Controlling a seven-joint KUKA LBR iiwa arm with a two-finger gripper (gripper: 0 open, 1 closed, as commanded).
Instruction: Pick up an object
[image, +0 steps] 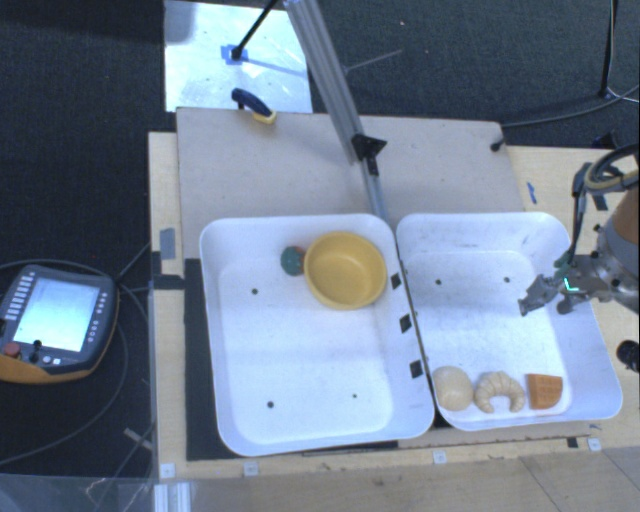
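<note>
Where the floor meets the counter (330, 160) at far left, a teach pendant (52, 322) lies with its screen lit. The left bin (300, 400) holds a yellow bowl (345, 270) near its back wall, a small green object (291, 261) touching the bowl's left side. In the right bin (480, 260), a pale egg-like object (452, 388), a croissant (500, 391) and an orange wedge (544, 390) line the front wall. The hand (545, 292) hangs over that bin's right side, well apart from them; I cannot tell how it is set.
</note>
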